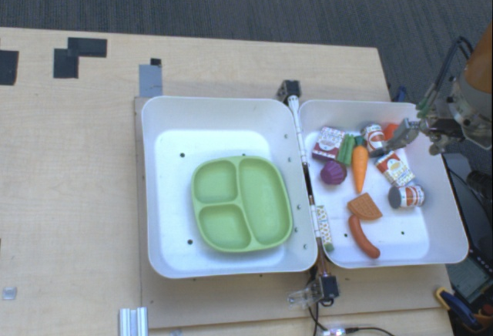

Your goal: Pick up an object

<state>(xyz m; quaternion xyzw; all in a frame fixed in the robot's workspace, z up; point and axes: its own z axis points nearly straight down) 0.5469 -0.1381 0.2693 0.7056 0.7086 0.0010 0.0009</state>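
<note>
Here, the grey arm [471, 99] reaches in over the far corner of the right-hand white bin [431, 246], its gripper [410, 132] hanging low above the clutter; how far the jaws stand apart cannot be told, and nothing is seen held between them. Well off to the jaws' left, in the left-hand white bin [166, 173], lies a green divided plate [241, 203]. Closer in, the likely pickings lie scattered: an orange carrot [360, 166] a little to the left of the jaws, a red sausage [364, 238] well below them, and a packet with a red label [394, 168] just under them. A dark red packet [330, 143] and a purple vegetable [333, 173] sit farther left, a brown wedge [365, 207] below, a small can [407, 196] beneath the packet, and a red-and-white can [373, 137] just beside the jaws. The pick looks not yet made. To do it well, the descent would best centre on one piece standing apart from its neighbours, such as the small can, with the jaws straddling its narrow side and staying off the bin wall.
</note>
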